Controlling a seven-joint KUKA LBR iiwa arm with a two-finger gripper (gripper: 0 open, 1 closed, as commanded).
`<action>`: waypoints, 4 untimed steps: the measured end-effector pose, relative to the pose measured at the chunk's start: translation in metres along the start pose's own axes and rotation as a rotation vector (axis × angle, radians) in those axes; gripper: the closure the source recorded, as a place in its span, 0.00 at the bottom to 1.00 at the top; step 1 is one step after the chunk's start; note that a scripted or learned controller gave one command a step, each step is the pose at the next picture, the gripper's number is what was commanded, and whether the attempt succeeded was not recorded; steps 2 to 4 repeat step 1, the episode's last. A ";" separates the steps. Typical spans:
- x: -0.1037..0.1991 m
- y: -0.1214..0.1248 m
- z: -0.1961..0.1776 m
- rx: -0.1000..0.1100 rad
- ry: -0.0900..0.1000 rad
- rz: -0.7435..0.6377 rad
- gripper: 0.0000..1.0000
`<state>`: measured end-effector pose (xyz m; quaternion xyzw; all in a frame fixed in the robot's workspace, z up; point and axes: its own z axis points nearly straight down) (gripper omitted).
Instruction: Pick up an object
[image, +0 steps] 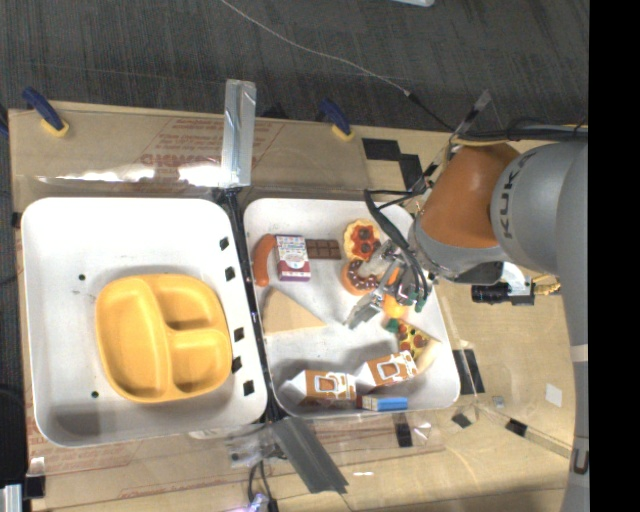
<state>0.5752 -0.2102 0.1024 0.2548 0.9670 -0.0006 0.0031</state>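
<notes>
The right bin (300, 215) holds several toy foods. An orange sausage (263, 258), a small pink-and-white box (291, 256) and a brown chocolate bar (322, 248) lie along its far side. Two round pizza-like pieces (359, 239) (354, 276) sit to their right. My gripper (366, 308) hangs low over the middle of this bin, just below the lower pizza piece, with nothing visibly held. A pizza slice (412, 342) lies to its lower right. Two brown-and-white cartons (329, 386) (392, 369) and a blue piece (386, 403) rest along the near wall.
The left bin (50, 230) contains a yellow divided tray (160, 333). My arm (470, 205) with its cables overhangs the right bin's right side. A taped divider (238, 130) runs between the bins.
</notes>
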 end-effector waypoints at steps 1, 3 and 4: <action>0.093 0.021 0.006 -0.003 -0.002 0.219 0.00; 0.093 0.021 0.006 -0.003 -0.002 0.219 0.00; 0.093 0.021 0.006 -0.003 -0.002 0.219 0.00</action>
